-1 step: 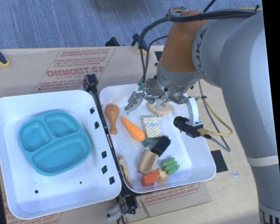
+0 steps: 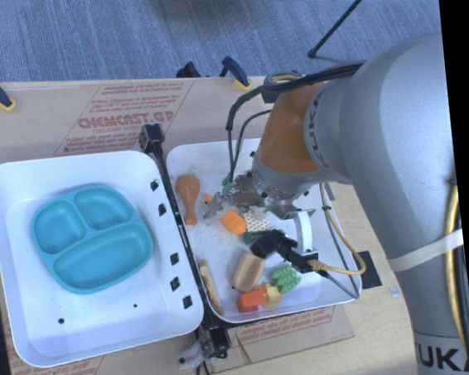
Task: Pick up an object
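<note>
My gripper [image 2: 235,210] hangs low over the middle of the right bin [image 2: 207,162], under the grey arm and its orange band. Right at its tip lies a small orange piece [image 2: 233,222]; whether it sits between the fingers is hidden. A brown drumstick-shaped toy [image 2: 188,194] lies to the left of the tip. A tan cylinder [image 2: 247,269] rests nearer the front. In the front corner sit a green leafy toy [image 2: 285,279] and a red-orange block [image 2: 251,300].
The left bin [image 2: 19,313] holds a blue divided plate [image 2: 92,236]. A black clip strip [image 2: 172,231] runs between the two bins. A slim tan stick [image 2: 208,287] lies along the right bin's left wall. Cables loop over the arm's wrist.
</note>
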Controlling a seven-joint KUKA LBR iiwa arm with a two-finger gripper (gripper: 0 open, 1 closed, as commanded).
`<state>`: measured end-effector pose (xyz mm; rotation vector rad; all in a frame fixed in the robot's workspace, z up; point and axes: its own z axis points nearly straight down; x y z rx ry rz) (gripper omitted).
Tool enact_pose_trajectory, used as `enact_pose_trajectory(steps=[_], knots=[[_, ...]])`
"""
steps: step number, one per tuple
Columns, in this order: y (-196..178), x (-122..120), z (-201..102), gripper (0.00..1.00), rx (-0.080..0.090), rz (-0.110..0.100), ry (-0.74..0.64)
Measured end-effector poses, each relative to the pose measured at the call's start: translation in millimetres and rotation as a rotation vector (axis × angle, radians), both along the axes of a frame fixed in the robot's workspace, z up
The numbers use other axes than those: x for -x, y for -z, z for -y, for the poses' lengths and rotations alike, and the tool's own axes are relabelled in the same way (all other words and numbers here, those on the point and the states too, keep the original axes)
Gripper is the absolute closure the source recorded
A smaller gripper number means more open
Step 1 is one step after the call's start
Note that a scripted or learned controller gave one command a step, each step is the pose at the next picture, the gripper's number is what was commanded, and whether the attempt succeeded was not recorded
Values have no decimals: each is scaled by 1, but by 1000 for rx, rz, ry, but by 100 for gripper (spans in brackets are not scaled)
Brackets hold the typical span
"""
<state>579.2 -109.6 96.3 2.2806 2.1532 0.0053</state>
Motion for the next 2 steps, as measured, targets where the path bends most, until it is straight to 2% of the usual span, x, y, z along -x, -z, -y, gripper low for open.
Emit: enact_pose_trajectory(steps=[1, 2], knots=[[-11, -1, 2, 100, 6, 2, -1], [-137, -26, -18, 100, 0, -7, -154]])
